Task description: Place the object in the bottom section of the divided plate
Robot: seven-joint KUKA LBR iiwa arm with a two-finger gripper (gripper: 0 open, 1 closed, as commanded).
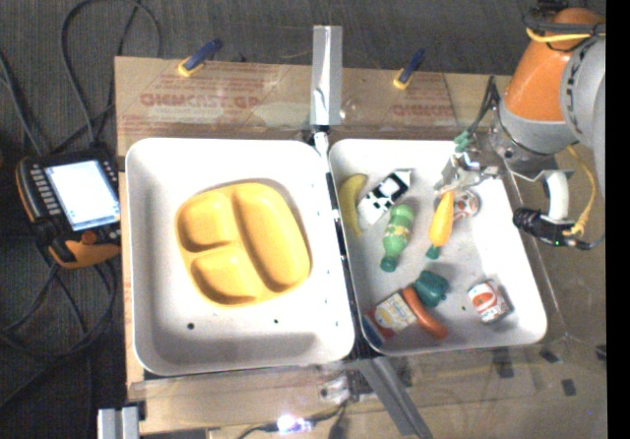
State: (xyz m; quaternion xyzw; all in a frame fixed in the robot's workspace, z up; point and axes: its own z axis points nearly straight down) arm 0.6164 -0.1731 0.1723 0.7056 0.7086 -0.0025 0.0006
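left white bin (148, 329): yellow three-section divided plate (244, 242), lying flat. right white bin (527, 314): yellow banana (351, 201), black-and-white box (384, 195), green plastic bottle (397, 236), yellow-orange corn-shaped toy (442, 220) under the gripper (461, 171), teal cup (430, 286), red-and-white can (487, 300), red packet (399, 314). gripper state: cannot tell.

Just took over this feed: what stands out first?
The yellow divided plate sits in the left bin, its sections bare. The right bin is crowded with toy food, and the gripper hangs over its upper part beside a yellow corn cob.
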